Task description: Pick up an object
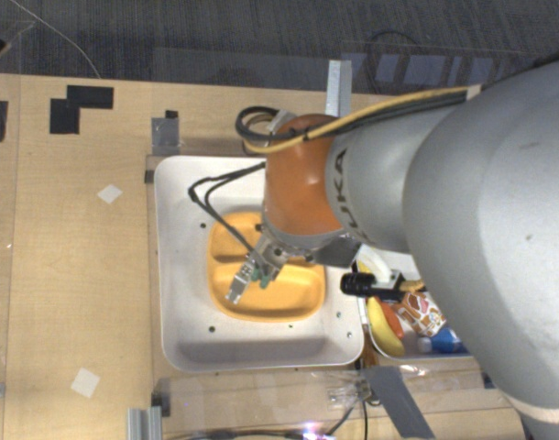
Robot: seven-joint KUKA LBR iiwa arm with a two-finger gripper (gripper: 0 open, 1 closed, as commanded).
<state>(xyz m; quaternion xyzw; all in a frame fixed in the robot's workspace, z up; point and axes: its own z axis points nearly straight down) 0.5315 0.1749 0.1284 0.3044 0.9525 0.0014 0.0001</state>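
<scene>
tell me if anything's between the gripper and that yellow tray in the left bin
Nothing visible is in the way. The gripper hangs directly over the yellow tray in the left bin, with only the tray's own surface beneath it. The other items lie apart in the right bin.

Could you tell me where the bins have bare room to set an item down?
The left bin has bare white floor along its left wall and its near edge, bordering the yellow tray. The tray's middle is crowded: the end effector hangs over it. The right bin is packed with small items, and the arm covers most of it.
</scene>
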